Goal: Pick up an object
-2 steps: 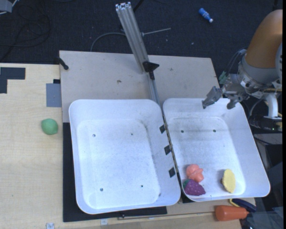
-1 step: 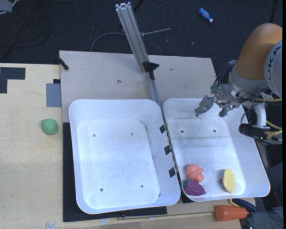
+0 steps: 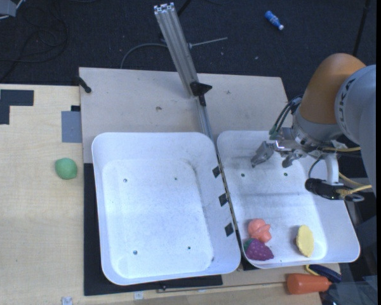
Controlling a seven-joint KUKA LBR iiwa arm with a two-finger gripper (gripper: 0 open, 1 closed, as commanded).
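The right bin (image 3: 276,189) holds three small things along its near edge: an orange-pink lumpy piece (image 3: 259,229), a purple grape bunch (image 3: 260,251) touching it just below, and a yellow lemon-like piece (image 3: 305,240) further right. My gripper (image 3: 274,157) hangs over the far part of the right bin, well away from these three. Its two fingers (image 3: 261,157) are spread apart with nothing between them.
The left bin (image 3: 111,170) lies beside the right one. A green ball (image 3: 66,168) rests on the wooden bench at the left. An orange object (image 3: 308,283) lies outside the right bin's near edge. A metal strut (image 3: 181,46) slants up behind the bins.
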